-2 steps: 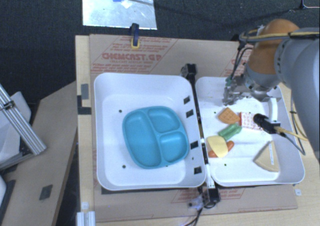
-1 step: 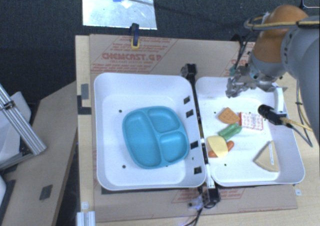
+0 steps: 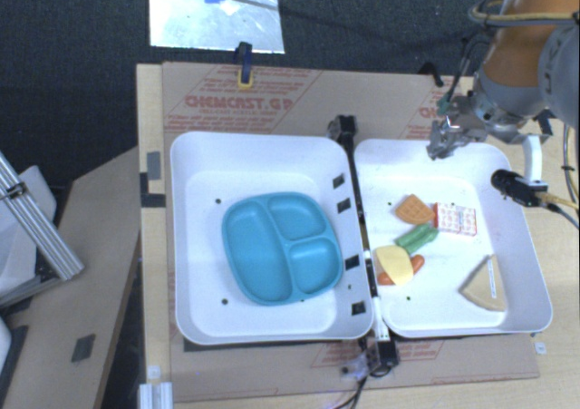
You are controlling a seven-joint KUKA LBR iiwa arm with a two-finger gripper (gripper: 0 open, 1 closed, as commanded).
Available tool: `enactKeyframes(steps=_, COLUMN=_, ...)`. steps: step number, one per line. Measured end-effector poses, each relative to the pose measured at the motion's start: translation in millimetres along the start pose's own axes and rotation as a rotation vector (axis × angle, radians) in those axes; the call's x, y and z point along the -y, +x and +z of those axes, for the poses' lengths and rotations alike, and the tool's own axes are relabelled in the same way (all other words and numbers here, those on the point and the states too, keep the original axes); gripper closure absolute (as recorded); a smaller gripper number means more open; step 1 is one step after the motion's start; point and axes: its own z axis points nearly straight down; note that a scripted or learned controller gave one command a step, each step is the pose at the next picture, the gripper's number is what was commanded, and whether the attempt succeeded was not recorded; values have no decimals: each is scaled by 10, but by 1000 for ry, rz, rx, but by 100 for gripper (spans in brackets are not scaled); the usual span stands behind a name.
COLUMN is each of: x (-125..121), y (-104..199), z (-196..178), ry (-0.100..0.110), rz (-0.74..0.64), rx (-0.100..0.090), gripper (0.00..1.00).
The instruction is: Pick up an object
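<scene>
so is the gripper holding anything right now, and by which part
Nothing is held: the gripper hangs over the right bin's far edge, apart from the toy food.

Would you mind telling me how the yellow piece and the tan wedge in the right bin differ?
The yellow rounded toy piece lies near the middle of the right white bin, touching an orange piece and next to a green one; the tan wedge-shaped toy piece lies alone, toward the bin's right corner. The yellow piece has soft curved edges; the tan wedge is triangular with straight sides. Both lie flat in the same bin, away from the hand.
</scene>
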Motion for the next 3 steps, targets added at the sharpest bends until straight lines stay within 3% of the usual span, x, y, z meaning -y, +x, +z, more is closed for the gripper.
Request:
enactKeyframes(steps=1, x=-25, y=-93, z=-582, ry=2, rz=1, rx=0, gripper=100)
enactKeyframes(steps=3, x=-119, y=1064, z=-329, ry=6, rz=-6, rx=-3, gripper=100)
